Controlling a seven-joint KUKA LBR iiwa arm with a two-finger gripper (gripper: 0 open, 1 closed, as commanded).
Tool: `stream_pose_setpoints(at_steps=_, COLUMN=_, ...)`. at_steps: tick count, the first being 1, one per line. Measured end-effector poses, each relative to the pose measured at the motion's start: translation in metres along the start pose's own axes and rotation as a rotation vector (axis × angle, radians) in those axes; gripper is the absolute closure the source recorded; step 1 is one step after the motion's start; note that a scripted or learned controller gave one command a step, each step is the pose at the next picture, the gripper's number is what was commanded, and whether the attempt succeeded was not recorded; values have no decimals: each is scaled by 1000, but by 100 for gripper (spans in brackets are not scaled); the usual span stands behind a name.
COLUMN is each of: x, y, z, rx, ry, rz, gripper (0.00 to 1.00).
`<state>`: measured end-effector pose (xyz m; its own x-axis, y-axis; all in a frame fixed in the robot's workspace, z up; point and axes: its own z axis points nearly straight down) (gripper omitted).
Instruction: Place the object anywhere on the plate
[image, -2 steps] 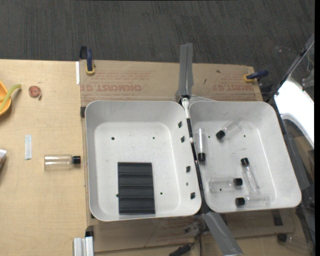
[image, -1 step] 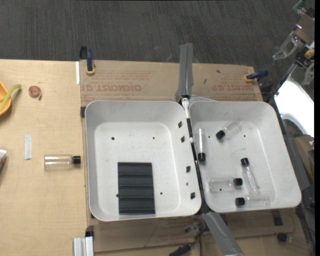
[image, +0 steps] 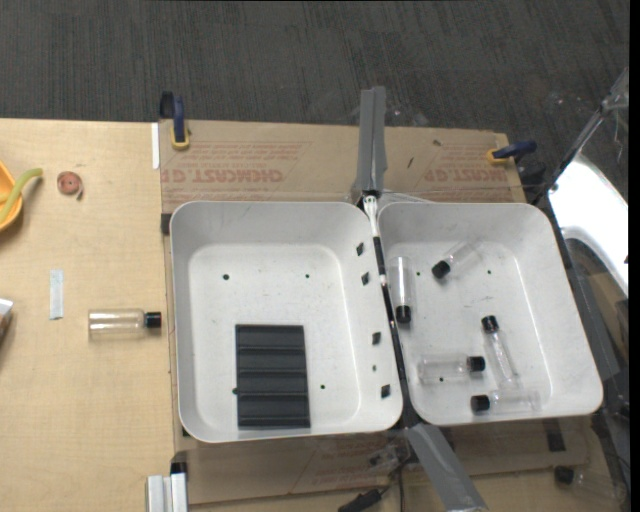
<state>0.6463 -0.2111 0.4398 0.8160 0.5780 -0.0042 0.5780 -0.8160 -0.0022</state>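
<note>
The black ridged plate (image: 272, 377) is lying in the left bin (image: 181, 300), near its front wall. Five clear vials (image: 497, 350) with black caps are lying scattered in the right bin (image: 562, 290), well apart from the plate, and one vial (image: 401, 285) is resting along the wall between the bins.

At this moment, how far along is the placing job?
Nothing looks done: the dark ridged plate in the left bin carries nothing. Nothing is in hand. Five clear vials, e.g., lie in the right bin. Picking one and placing it remains.
</note>
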Motion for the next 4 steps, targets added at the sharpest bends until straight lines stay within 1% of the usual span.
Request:
stream_pose_setpoints(at_steps=1, x=-52, y=-23, z=0, rx=1, ry=-1, rz=152, gripper=0)
stream_pose_setpoints(at_steps=2, x=3, y=0, z=0, rx=1, ry=0, rz=395, gripper=0)
stream_pose_setpoints(at_steps=3, x=-75, y=-39, z=0, rx=1, ry=0, rz=365, gripper=0)
stream_pose_setpoints(at_steps=4, x=46, y=-59, z=0, rx=0, ry=1, rz=417, gripper=0)
